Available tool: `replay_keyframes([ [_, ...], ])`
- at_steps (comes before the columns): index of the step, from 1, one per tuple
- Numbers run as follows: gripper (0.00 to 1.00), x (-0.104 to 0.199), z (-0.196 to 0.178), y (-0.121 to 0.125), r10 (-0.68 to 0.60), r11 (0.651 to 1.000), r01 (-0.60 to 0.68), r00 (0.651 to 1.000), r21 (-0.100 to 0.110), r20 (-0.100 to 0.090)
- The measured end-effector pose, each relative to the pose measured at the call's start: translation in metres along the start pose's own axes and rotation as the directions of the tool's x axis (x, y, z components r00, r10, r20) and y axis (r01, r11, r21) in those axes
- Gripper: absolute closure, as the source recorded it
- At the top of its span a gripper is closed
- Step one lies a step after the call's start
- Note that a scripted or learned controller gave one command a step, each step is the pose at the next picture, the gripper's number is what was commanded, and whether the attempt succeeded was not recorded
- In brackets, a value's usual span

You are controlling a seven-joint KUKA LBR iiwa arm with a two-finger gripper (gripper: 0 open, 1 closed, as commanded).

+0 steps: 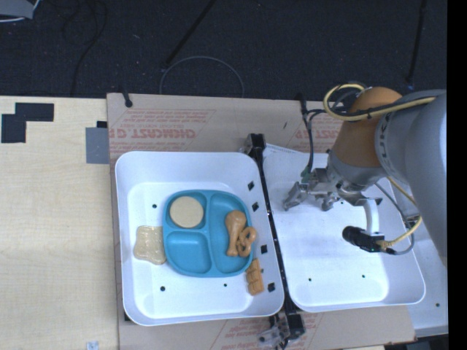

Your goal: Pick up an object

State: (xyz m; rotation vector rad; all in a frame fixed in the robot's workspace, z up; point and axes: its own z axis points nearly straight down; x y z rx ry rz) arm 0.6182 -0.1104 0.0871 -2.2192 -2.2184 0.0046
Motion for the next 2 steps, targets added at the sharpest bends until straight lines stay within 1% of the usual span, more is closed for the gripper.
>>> replay_keyframes([
  [1,1.00,-0.001,-0.010,0.000,0.003,1.000,-0.003,1.000,0.001,-0.001],
  [2,1.00,-0.011,-0.065,-0.001,0.000,1.000,0.000,1.000,-0.006,0.001],
])
